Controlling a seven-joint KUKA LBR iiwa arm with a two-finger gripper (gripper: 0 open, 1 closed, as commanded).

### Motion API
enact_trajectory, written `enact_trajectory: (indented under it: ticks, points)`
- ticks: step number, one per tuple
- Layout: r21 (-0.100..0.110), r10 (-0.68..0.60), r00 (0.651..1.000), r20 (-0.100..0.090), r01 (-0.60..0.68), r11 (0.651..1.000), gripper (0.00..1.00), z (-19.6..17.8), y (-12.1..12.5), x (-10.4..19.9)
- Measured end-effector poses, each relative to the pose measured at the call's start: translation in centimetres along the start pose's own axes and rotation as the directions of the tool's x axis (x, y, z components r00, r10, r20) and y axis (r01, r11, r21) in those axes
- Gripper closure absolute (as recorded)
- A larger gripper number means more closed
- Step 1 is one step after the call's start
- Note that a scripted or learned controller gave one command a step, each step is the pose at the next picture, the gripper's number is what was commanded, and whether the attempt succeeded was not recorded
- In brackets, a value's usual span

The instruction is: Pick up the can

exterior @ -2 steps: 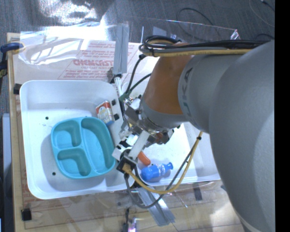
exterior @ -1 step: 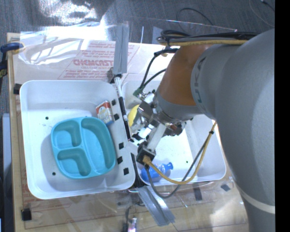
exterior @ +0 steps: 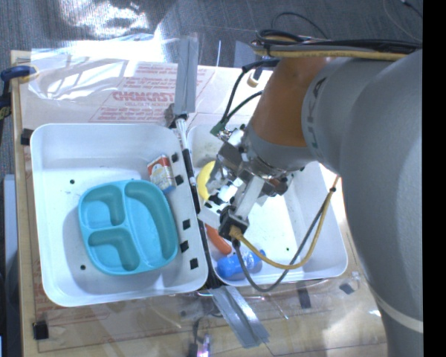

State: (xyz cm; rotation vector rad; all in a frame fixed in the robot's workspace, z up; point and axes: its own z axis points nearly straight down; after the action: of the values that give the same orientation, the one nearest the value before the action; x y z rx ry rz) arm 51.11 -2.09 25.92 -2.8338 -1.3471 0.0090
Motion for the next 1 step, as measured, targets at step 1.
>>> enact_trajectory:
  ticks: [1]
  points:
    - [0.002, -0.066, 0.998, 0.0, 0.066, 0.998, 1.0, 3.01, 6.87, -7.11]
